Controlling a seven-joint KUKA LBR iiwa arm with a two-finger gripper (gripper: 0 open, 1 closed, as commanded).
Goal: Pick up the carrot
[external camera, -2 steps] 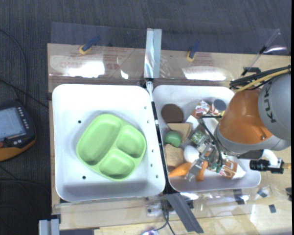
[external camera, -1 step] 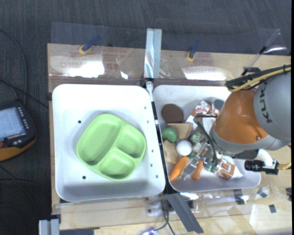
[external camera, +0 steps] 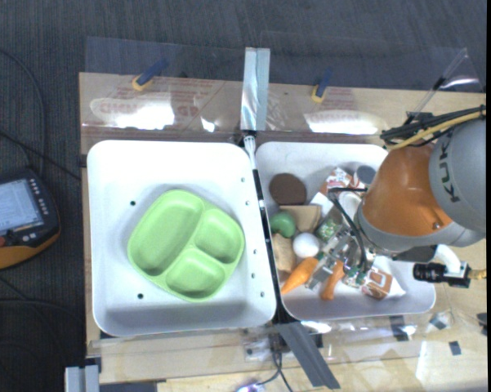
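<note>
Reached down into the right bin (external camera: 408, 300) amid its clutter, gripper (external camera: 337, 261) low over the pile. Impossible to tell from the cluttered view whether the fingers were apart or together. Carrot (external camera: 298, 274) lying just left of the fingers, slanted, apparently touching a white egg (external camera: 305, 244) above it. Second orange piece (external camera: 332, 284) just below the fingers. Green divided plate (external camera: 188, 243) well off to the left, in the left bin (external camera: 122, 170).

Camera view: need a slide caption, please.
Arm's tool down among food items in the right bin, beside a carrot; green tray in left bin.
</note>
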